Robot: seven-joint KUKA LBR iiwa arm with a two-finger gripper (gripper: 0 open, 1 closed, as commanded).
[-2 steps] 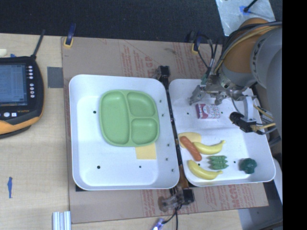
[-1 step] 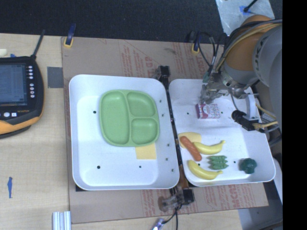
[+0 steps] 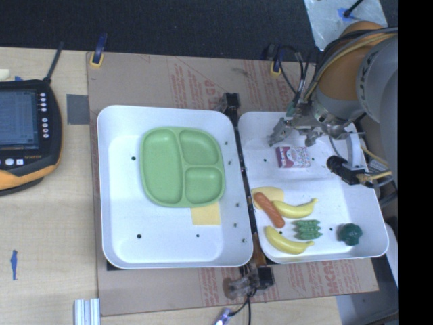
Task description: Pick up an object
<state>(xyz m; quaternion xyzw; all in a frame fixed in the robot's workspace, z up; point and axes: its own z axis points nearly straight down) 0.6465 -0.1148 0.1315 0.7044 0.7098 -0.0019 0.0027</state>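
The gripper (image 3: 295, 135) hangs over the far part of the right bin (image 3: 379, 249), its two grey fingers (image 3: 276, 137) spread wide apart with nothing between them. Just on the near side of the gripper, a small white and maroon packet (image 3: 292, 157) lies flat on the bin floor; the finger tips stand at its far edge, one toward each side of it, though whether they touch it cannot be told.

Nearer than the packet, along the bin's near part, lie several toy foods. An orange carrot (image 3: 269, 210) lies at a slant close to the bin's left wall, over a pale yellow piece (image 3: 269, 193). A yellow banana (image 3: 295, 208) lies just right of the carrot, and a second banana (image 3: 287, 241) lies nearer still, by the bin's near wall. A green ridged vegetable (image 3: 306, 229) sits between the two bananas, and a dark green broccoli (image 3: 350, 233) rests right of it, well apart from the packet.

The left bin (image 3: 115, 242) holds a green divided plate (image 3: 182, 166), with a yellow square slice (image 3: 206, 214) just beside the plate's near edge. Left of that bin, on the desk (image 3: 47, 249), sits a control pendant (image 3: 26, 133) with a dark screen.
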